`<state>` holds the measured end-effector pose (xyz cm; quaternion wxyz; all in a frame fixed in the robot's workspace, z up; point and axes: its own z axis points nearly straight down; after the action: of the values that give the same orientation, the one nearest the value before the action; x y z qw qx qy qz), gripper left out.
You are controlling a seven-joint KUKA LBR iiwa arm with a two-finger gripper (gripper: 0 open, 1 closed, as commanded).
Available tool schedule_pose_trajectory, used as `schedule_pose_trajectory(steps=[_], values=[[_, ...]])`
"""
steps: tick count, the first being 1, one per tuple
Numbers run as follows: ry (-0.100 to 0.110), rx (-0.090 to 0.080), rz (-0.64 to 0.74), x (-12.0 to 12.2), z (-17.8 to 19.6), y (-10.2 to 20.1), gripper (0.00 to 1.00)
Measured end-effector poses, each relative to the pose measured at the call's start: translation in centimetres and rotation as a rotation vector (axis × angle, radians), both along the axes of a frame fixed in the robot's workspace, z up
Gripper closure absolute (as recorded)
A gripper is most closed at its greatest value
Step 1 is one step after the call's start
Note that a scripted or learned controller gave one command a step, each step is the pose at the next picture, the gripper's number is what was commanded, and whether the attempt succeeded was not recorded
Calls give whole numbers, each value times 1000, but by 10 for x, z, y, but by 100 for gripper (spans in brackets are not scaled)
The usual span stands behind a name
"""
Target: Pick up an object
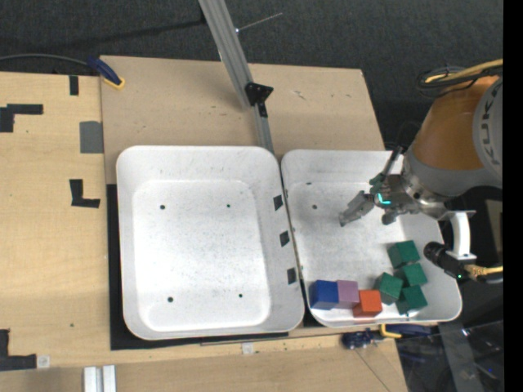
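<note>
Progress on the pick looks early, as nothing is lifted or held. The gripper (357, 212) hangs over the bare middle of the right bin (327, 170), right of frame centre, and its fingers seem slightly spread with nothing between them, though at this size that is not certain.

Candidate objects all sit along that bin's lower edge, toward the lower right of the frame: a blue block (324, 293), a lilac block (347, 291) touching it, an orange block (369, 302) just beside that, and a cluster of green blocks (406, 276) stacked loosely near the lower right corner. The gripper is well apart from the blue block and nearer the green ones, but touches none. The left bin (131, 170) takes up the middle of the frame.

By my reading, choosing a block, descending, closing and lifting all remain to be done.
</note>
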<state>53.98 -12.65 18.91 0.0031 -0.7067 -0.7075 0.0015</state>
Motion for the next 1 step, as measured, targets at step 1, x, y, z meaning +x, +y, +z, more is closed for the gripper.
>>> schedule_pose_trajectory(steps=[1], values=[[-5,-1,1,1,2,0,0]])
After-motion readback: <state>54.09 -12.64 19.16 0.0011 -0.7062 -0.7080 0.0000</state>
